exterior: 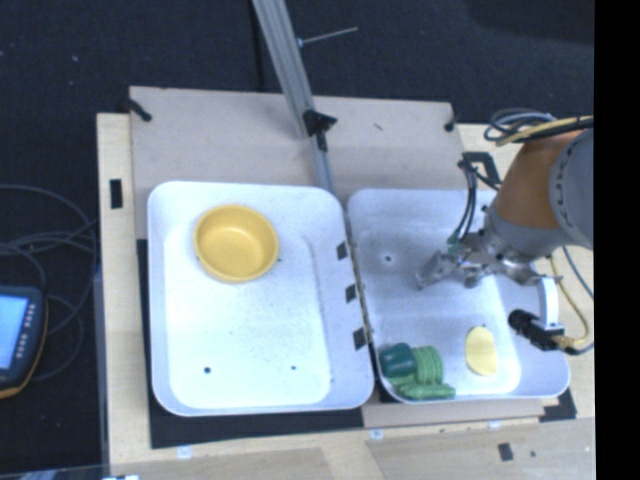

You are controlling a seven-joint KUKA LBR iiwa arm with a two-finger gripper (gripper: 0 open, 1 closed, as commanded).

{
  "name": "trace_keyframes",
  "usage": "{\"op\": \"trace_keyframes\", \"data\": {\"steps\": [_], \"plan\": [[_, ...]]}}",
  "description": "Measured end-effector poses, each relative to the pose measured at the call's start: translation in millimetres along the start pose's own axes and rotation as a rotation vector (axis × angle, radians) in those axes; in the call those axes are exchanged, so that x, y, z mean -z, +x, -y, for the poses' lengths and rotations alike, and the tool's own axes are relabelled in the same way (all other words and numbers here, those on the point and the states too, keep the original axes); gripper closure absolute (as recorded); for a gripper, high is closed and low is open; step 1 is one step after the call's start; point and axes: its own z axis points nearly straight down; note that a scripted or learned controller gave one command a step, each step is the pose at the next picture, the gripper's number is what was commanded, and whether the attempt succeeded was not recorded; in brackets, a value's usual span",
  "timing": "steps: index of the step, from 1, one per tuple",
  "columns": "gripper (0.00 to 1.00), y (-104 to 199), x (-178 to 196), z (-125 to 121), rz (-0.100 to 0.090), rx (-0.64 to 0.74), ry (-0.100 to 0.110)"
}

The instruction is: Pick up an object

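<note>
Candidates sit at the right bin's (400,218) six o'clock edge, a light, smooth yellow piece (482,350) and stiff green ridged toy (415,365), best pinched across narrow sides; gripper (445,268) state unclear.

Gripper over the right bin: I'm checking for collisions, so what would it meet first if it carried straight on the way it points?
The gripper points toward the view's left and downward. Bare floor of the right bin probably comes first; depth is unclear.
</note>
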Motion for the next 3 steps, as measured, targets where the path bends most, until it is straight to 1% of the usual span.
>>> {"op": "trace_keyframes", "data": {"steps": [1, 2, 3], "plan": [[1.00, -0.6, 12.4, -1.0, 0.000, -0.001, -0.004], [1.00, -3.6, 75.6, -1.0, 0.001, 0.000, -0.008], [1.00, -4.5, 123.9, -1.7, 0.001, 0.000, -0.007]]}}
